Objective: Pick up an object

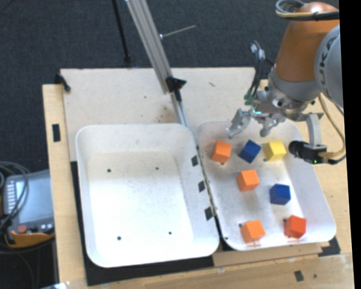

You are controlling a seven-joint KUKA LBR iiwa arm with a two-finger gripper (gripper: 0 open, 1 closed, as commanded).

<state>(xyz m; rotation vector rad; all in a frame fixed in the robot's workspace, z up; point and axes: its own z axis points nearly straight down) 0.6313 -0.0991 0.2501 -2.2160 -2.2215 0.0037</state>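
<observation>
My gripper (252, 127) hangs over the far end of the right bin (312, 182), fingers spread open with nothing between them. Just below it sit an orange cube (221, 151), a blue cube (249, 151) and a yellow cube (274, 150) in a row. Further toward the front lie another orange cube (249, 179), a second blue cube (280, 193), a third orange cube (253, 230) and a red-orange cube (295, 226). The blue cube in the row lies almost straight under the open fingers.
The left bin (141, 194) stands beside the right one. A slanted metal rail (154, 48) rises from the back between the bins. A black cable and connector (304, 149) hang by the right bin's far right rim.
</observation>
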